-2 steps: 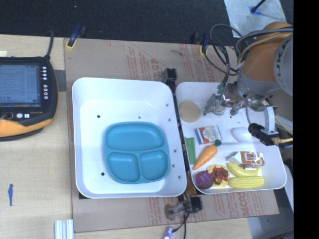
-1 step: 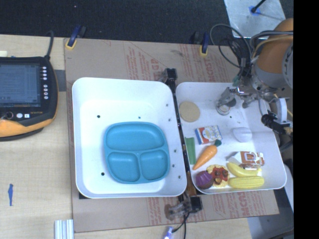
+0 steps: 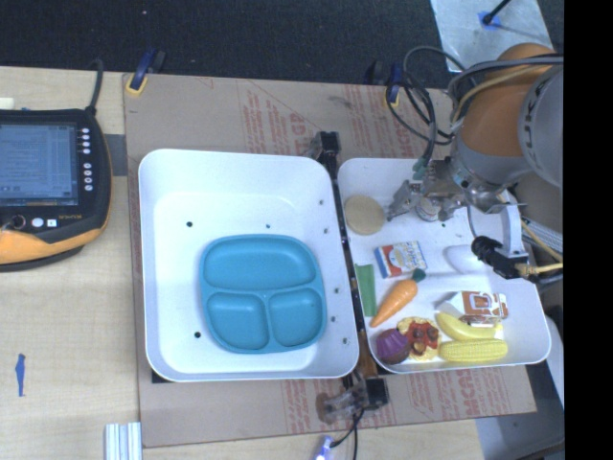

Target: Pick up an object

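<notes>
Right bin [image 3: 356, 175], items:
- one tan disc [image 3: 364, 214]
- one carrot [image 3: 396, 301]
- one banana [image 3: 466, 328]
- one corn cob [image 3: 472, 352]
- one purple onion [image 3: 393, 345]
- two small printed packets [image 3: 400, 257], lettering too small to read

Left bin [image 3: 172, 180]: one blue three-compartment tray [image 3: 261, 290].

Gripper [image 3: 421, 202] at right bin's far end, beside the disc; fingers' state cannot be told.

In the right bin [image 3: 356, 175], a tan round disc [image 3: 364, 214] lies flat by the far-left corner. Nearer the middle, a small printed card [image 3: 400, 257] lies flat, and a carrot [image 3: 397, 301] slants just beside it. Along the near edge: a purple onion [image 3: 392, 345], a red-and-yellow piece [image 3: 420, 337], a banana [image 3: 462, 328], a corn cob [image 3: 471, 352] and a small carton [image 3: 483, 305].
</notes>
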Controlling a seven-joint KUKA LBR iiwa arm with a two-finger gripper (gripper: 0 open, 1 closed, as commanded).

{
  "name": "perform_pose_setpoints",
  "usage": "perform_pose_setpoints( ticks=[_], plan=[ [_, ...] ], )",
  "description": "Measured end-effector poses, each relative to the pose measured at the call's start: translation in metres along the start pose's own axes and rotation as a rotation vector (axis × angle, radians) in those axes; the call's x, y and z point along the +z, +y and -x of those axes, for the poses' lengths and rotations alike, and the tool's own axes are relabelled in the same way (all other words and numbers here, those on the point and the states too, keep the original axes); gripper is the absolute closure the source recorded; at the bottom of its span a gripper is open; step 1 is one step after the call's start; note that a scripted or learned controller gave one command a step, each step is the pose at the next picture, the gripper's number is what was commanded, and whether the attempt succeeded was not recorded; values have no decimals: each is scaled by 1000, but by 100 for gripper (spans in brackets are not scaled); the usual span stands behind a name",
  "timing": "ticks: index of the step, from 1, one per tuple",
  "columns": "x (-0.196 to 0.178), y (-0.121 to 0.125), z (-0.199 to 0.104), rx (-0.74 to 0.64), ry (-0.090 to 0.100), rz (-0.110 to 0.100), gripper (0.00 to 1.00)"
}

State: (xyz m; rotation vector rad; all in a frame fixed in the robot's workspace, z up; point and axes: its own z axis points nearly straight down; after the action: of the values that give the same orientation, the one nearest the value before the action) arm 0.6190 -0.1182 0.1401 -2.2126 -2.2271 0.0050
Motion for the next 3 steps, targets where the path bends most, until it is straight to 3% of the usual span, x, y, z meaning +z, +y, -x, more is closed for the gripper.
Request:
perform_pose_setpoints(
  ticks=[1, 2, 3],
  plan=[
    [-1, -76, -7, 1, 0, -1, 0],
    [49, -53, -10, 1, 0, -2, 0],
    [49, -109, -9, 1, 0, 0, 0]
  ],
)
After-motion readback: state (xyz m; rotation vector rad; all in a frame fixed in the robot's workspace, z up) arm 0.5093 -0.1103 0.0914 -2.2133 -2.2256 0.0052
